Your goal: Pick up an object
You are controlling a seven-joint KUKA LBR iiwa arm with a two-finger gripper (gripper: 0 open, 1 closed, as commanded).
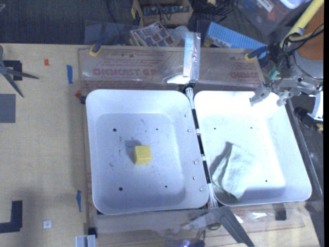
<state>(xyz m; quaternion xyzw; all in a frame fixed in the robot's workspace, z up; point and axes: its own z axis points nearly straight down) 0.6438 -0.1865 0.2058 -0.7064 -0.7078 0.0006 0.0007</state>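
A small yellow block sat near the middle of the left bin, resting flat on the scuffed white floor with nothing touching it. In the right bin a crumpled grey-white cloth lay toward the near left corner, bunched against the wall by the divider. The tool hung over the far right corner of the right bin, well apart from both the block and the cloth. Its two fingers stood spread with nothing between them. The wooden tabletop stretched out to the left of the bins.
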